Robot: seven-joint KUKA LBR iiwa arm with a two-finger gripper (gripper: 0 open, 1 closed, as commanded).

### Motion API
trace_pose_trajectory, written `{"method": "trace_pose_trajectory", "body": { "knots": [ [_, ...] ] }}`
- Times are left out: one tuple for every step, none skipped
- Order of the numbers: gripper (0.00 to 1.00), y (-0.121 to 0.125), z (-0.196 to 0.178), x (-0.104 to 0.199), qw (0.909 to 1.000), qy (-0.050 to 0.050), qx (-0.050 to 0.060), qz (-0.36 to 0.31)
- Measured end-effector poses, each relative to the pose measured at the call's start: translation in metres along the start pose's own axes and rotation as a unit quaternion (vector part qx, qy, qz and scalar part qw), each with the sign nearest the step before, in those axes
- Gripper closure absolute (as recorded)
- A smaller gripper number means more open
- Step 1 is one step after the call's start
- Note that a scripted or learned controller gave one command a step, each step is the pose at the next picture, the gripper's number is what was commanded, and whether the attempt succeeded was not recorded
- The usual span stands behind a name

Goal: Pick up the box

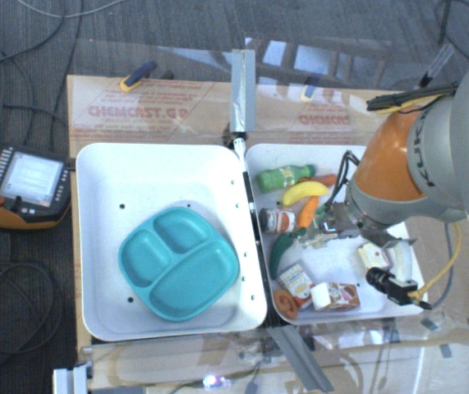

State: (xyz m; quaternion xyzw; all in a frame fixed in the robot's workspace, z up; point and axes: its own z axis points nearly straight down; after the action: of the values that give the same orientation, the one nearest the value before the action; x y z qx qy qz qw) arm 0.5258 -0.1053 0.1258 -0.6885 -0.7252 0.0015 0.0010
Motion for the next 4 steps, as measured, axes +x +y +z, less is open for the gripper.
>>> {"method": "trace_pose_trajectory", "body": {
  "knots": [
    [0.00, 0.000, 0.000, 0.000, 1.0000, 0.000, 0.000, 0.000],
    [0.00, -0.016, 0.036, 0.007, 0.9979, -0.002, -0.007, 0.064],
    [0.00, -0.036, 0.036, 0.007, 0.9996, -0.003, -0.011, 0.026],
    [0.00, -0.036, 0.036, 0.011, 0.9981, -0.003, -0.012, 0.060]
  ]
}}
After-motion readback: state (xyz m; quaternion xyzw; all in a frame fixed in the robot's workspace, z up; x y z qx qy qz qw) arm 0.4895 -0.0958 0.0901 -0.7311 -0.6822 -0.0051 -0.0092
